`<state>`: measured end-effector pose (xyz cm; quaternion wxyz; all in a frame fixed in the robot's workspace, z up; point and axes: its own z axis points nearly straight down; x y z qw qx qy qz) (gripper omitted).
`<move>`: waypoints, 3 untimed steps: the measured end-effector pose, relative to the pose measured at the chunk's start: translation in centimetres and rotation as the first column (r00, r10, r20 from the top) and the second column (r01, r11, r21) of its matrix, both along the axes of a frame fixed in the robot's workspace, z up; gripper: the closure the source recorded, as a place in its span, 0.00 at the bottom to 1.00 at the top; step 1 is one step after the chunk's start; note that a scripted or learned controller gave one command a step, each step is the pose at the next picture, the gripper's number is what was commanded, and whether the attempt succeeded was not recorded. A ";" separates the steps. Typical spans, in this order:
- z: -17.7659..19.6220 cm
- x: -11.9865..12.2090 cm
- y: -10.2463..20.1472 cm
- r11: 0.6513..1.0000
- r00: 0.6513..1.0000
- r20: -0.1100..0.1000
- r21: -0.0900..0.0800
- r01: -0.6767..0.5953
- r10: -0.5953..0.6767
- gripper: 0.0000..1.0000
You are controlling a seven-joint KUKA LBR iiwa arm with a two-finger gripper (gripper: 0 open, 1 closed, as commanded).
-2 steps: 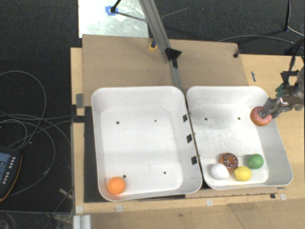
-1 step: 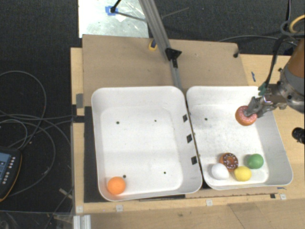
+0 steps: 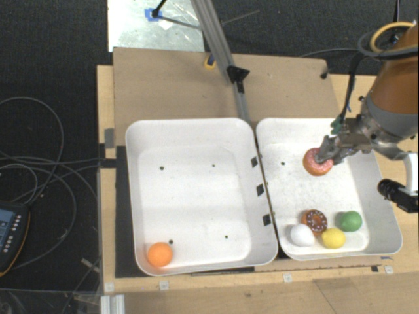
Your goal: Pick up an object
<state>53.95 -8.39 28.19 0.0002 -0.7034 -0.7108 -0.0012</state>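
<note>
A pink-frosted donut [image 3: 315, 164] is in the right bin [image 3: 288, 175], in its upper middle part. My gripper [image 3: 327, 153] reaches in from the right and its tip overlaps the donut's upper right edge. The tip hides part of the donut, and I cannot make out whether the donut rests on the bin floor or is lifted off it.
Near the right bin's front edge lie a chocolate sprinkled donut [image 3: 315, 220], a white ball [image 3: 302, 235], a yellow ball [image 3: 333, 238] and a green ball [image 3: 351, 221]. An orange ball [image 3: 159, 254] sits in the front left corner of the left bin [image 3: 190, 175].
</note>
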 end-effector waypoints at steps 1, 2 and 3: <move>-0.3 0.6 5.5 1.000 1.000 0.000 0.000 -0.001 0.001 1.00; -0.6 0.0 11.0 1.000 1.000 -0.001 0.000 -0.001 0.001 1.00; -3.3 -0.4 16.3 1.000 1.000 -0.004 0.000 0.000 0.000 1.00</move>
